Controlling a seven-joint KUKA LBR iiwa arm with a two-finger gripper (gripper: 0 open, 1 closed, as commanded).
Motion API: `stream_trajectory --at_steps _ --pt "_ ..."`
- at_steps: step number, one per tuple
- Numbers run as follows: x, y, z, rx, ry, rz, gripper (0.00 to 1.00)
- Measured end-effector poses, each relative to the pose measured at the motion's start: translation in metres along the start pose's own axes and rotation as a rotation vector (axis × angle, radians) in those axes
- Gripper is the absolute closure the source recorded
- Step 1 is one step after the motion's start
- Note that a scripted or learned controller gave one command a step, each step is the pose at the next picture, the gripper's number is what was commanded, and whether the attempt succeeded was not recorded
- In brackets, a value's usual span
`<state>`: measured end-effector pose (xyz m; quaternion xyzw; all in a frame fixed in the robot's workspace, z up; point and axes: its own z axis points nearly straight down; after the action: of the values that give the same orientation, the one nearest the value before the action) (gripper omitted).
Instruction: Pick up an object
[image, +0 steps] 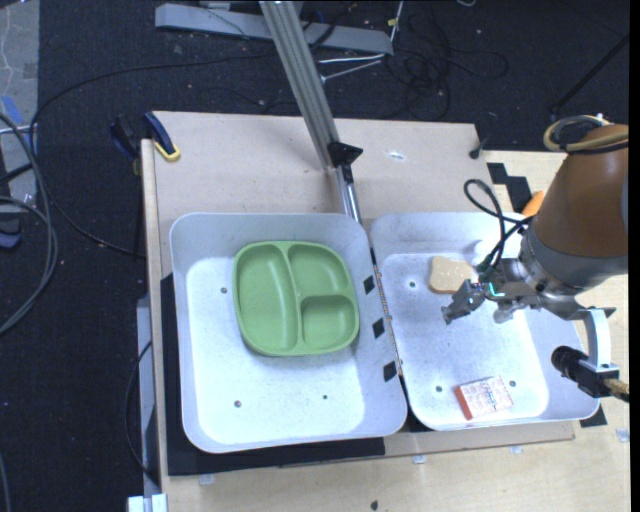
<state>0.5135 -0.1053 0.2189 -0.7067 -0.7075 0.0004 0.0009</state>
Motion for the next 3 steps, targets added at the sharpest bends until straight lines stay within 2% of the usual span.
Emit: stream_trajectory --at_steps 1,2,3 --pt "0.0 0.0 0.0 -0.001 0.0 0.0 0.0" --pt "-0.004 -0.001 0.063 0.005 0.0 0.003 0.0" --pt "-0.007 -0.011 0.115 0.005 0.0 0.003 0.0"
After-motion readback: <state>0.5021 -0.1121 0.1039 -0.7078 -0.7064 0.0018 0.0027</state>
